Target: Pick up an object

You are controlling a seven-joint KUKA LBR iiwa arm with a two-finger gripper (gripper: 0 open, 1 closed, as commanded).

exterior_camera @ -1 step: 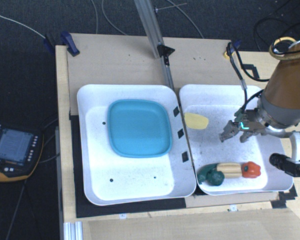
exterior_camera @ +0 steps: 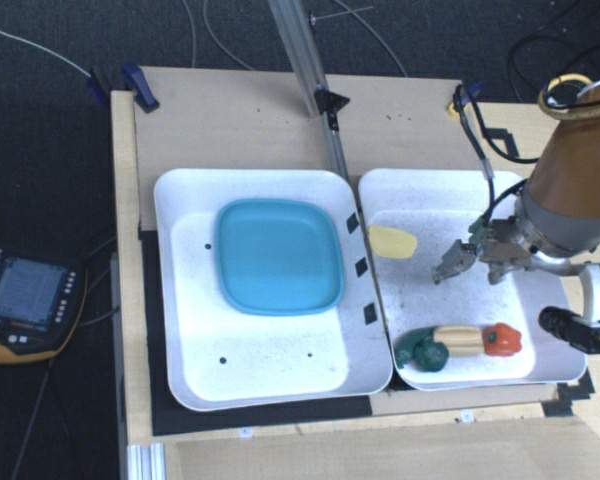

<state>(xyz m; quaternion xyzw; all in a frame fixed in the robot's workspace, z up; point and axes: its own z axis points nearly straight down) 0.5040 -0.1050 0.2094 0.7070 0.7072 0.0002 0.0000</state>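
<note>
From the overhead camera, the two-finger hand (exterior_camera: pixel 473 266) hangs with fingers spread apart and gripping nothing over the right shallow white bin (exterior_camera: pixel 420 193), where a pale yellow flat piece (exterior_camera: pixel 392 242) lies near the left wall and a green, tan and red toy (exterior_camera: pixel 458 344) rests along the front wall.

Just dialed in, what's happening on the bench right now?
The arm reaches in from the right and its gripper hovers over the right bin, fingers spread, with nothing between them. A yellow piece lies to its left by the bin wall. Along the near edge lie a green item, a tan wooden piece and a red item in a row. The left bin holds a blue plate. Nothing has been picked up yet.
</note>
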